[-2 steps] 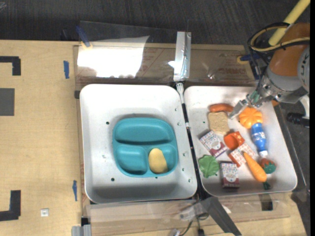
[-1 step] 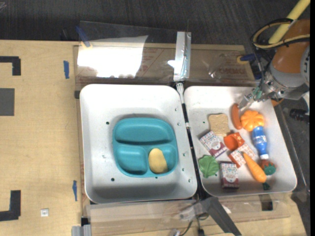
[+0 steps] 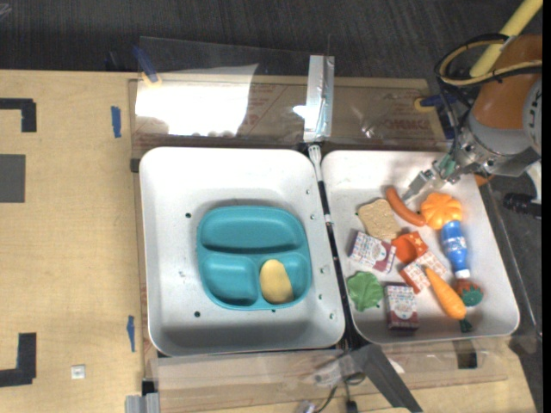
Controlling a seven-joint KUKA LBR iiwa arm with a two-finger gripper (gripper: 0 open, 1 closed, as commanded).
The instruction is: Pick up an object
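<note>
Pincer [image 3: 428, 181], grip state unclear, hovers over right bin [image 3: 504, 317] on the wooden bench [image 3: 60, 256].

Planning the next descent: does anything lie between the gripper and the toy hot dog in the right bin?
Nothing visible does. The gripper hangs over the right bin just above the hot dog's upper end. The orange pumpkin sits close on its right, the bread slice on its left.

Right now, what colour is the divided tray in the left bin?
Teal; the tray shows best in the camera view.
</note>
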